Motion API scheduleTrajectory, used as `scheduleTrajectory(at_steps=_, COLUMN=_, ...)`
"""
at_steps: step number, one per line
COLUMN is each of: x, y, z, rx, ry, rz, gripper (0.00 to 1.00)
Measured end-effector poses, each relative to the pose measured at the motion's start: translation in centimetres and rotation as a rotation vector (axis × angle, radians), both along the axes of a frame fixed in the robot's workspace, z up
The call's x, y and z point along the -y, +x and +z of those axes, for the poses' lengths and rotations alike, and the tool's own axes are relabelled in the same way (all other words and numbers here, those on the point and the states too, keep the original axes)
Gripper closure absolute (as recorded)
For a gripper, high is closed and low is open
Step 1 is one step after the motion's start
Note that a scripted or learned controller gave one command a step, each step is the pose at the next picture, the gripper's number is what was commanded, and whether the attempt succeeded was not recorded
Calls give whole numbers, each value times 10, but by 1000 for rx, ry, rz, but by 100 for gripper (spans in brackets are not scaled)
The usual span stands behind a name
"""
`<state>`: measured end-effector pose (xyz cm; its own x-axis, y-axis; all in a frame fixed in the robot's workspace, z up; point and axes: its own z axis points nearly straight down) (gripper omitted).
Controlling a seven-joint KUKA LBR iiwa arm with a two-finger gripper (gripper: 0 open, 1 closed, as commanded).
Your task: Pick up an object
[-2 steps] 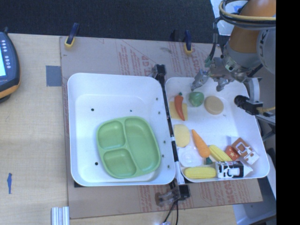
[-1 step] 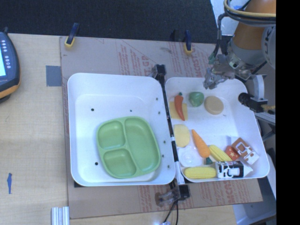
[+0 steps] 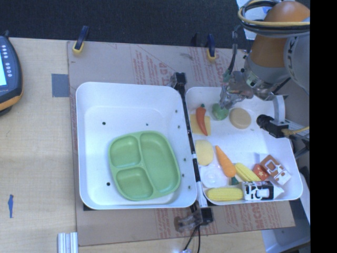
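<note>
A green divided plate (image 3: pixel 144 165) lies in the left white bin (image 3: pixel 92 96) on the wooden worktop (image 3: pixel 34 157), over brown cardboard (image 3: pixel 131 62). A handheld pendant (image 3: pixel 8 73) (partly cut off) rests at the left edge. Blue-and-yellow clamps (image 3: pixel 80 40) grip the cardboard's far edge.

You had two white bins (image 3: pixel 89 141) of smooth, slightly glossy plastic resting on a matt brown cardboard sheet (image 3: pixel 131 62) over the pale wood-grain bench (image 3: pixel 31 157). The green divided tray (image 3: pixel 144 165) looked like smooth matt plastic, and the toy foods, such as the orange carrot (image 3: pixel 225 162) and yellow corn (image 3: pixel 225 194), looked plastic with a soft sheen.
</note>
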<state>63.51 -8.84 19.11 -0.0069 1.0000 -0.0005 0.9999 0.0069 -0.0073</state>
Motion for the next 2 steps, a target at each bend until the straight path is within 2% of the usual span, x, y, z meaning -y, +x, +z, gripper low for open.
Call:
scheduleTrajectory(at_steps=1, x=1, y=1, z=1, rx=3, ry=-1, rz=-1, gripper=0)
scheduleTrajectory(at_steps=2, x=6, y=20, z=-105, rx=-2, ry=-1, rz=2, gripper=0)
